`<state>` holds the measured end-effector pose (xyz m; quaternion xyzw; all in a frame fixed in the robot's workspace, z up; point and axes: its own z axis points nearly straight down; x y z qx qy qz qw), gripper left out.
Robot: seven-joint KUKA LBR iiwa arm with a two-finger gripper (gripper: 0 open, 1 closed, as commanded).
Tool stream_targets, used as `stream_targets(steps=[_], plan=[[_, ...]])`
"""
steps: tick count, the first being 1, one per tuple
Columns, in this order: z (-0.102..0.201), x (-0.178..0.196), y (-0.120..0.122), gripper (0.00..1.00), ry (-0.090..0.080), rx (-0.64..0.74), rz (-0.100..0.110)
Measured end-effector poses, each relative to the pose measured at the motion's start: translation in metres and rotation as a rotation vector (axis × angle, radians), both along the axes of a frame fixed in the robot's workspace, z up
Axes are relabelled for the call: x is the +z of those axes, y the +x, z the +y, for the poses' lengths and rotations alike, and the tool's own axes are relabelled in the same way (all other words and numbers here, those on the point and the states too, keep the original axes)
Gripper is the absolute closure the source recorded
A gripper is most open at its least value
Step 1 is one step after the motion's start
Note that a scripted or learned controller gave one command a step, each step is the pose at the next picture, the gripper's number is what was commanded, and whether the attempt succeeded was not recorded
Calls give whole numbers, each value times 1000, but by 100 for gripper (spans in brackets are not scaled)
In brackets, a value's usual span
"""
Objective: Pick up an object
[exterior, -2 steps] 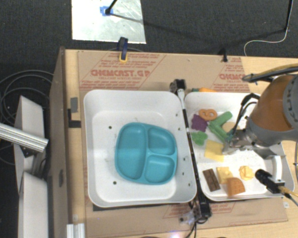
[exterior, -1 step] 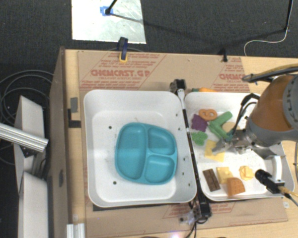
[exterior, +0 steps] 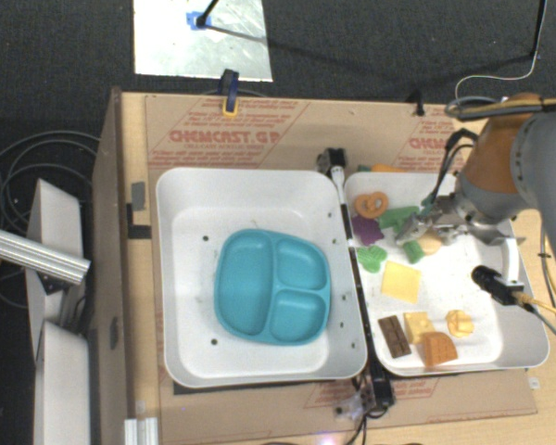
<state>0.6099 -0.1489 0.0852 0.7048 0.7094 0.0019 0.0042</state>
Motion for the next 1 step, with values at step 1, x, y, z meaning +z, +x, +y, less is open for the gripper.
stream_targets(steps=[1], plan=[[1, 11, -2, 100, 1, 2, 2]])
